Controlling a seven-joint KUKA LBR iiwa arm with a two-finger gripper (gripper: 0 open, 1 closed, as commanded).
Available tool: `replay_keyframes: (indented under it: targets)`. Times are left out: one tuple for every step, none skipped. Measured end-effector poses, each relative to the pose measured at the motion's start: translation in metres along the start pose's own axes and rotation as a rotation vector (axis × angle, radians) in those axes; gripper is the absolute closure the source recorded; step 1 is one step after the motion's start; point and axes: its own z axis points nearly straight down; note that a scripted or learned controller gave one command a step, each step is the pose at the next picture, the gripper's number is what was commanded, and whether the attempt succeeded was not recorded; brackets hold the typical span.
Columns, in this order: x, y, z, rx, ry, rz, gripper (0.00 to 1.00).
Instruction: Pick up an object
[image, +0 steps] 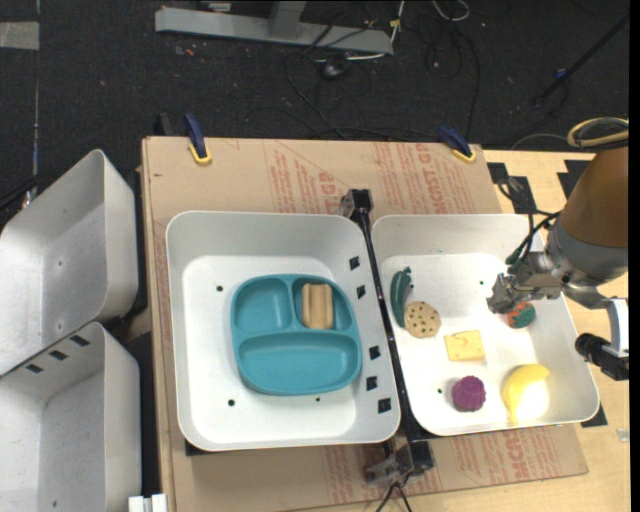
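Hovering low over the far right part of the right bin (470, 228), carried in from the right on the grey arm (590, 215), with jaws just above or touching a small red and green piece (521, 318) close to that bin's right wall. Could not tell whether jaws stood apart, together or clamped on it. Judged the pick as not yet shown done: saw nothing lifted clear, so gripping and raising probably left to do. Found in the same bin a dark green piece (402, 293) by the left wall, a speckled cookie (422, 320) just right of it, a yellow square (464, 346) nearer, then a purple lump (468, 393) and a yellow fruit (527, 390) along the near side. Found in the left bin (260, 225) a teal divided tray (296, 362) holding a tan stick (317, 305) in its far right compartment.
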Motion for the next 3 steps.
replay_keyframes:
  targets:
    - [0.0,0.002,-0.053,0.0,0.0,0.0,1.0]
    - [0.0,0.002,-0.03,0.008,0.002,0.004,1.0]
    - [0.053,0.013,-0.044,0.004,0.002,-0.004,1.0]
